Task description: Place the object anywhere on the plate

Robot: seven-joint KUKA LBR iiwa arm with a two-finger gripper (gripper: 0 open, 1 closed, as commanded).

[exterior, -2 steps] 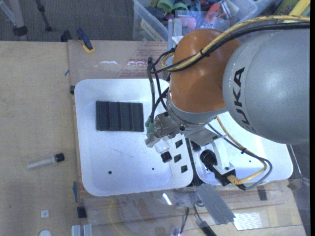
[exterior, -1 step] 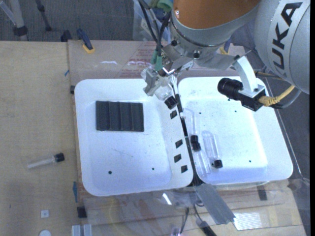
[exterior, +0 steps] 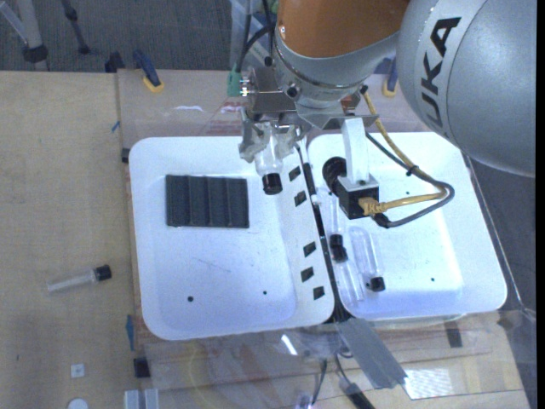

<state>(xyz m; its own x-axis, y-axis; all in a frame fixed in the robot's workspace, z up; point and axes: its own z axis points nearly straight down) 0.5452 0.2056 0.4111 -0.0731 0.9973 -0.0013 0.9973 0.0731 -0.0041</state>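
Observation:
A dark ribbed rectangular plate (exterior: 207,201) lies flat in the left bin (exterior: 213,305), toward its back left. My gripper (exterior: 271,153) hangs over the back right corner of that bin, right of the plate and apart from it. A small clear tube with a black cap (exterior: 272,180) sticks down from between the fingers, cap lowest, and the fingers are shut on it. The tube is held above the bin floor, close to the divider between the bins.
The right bin (exterior: 460,271) holds two more clear tubes with black caps (exterior: 368,267) near its left wall. A black block with a yellow-tipped cable (exterior: 356,196) hangs over that bin. Another capped tube (exterior: 78,279) lies on the bench at left.

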